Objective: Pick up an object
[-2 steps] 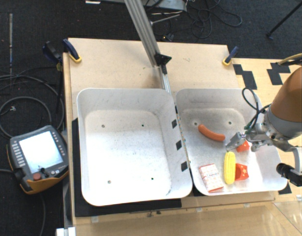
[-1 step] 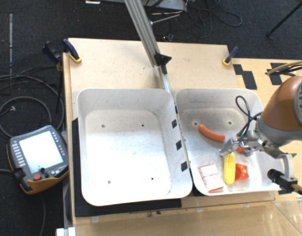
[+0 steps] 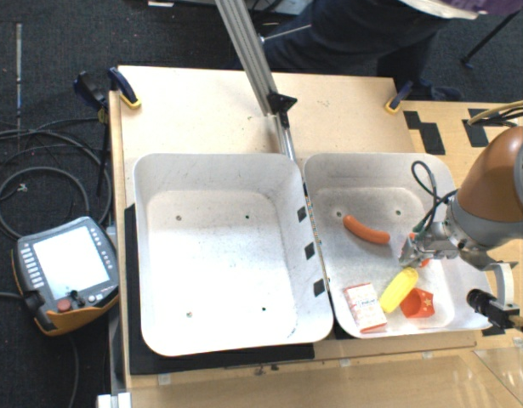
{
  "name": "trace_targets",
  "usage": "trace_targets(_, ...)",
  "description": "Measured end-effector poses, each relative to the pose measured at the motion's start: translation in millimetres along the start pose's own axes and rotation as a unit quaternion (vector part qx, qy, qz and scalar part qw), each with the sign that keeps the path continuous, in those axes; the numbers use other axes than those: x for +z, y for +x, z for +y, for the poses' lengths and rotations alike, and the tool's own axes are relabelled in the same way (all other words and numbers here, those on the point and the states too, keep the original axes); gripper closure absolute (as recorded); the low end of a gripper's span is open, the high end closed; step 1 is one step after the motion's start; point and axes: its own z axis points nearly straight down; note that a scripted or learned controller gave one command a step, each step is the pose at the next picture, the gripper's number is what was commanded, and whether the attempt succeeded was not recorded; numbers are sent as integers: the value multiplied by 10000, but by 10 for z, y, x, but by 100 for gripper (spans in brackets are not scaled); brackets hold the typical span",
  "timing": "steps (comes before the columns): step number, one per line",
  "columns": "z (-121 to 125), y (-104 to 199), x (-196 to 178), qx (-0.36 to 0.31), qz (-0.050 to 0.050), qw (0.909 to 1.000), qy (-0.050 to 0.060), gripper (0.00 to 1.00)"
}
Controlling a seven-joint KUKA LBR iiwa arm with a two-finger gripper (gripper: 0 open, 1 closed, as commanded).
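Right bin (image 3: pixel 363 172) — pincer (image 3: pixel 412 256) partly hidden.

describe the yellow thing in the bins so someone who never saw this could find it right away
Of the two white bins, take the right bin, the one the arm reaches into. Near its front right corner, just below the hand, a small yellow corn-cob-like object lies at a slant. It sits between a small white box with red print and a red object, and is the only yellow one.
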Motion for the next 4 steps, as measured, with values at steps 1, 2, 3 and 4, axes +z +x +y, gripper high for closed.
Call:
trace_targets(1, -5, 40, -623, -17, -6, 10000, -12, 100)
trace_targets(2, 30, 29, -1259, -20, -12, 10000, -21, 100)
trace_targets(3, 48, 26, -1772, -22, -9, 10000, -14, 100)
trace_targets(4, 175, 526, -1794, -43, 7, 10000, 5, 100)
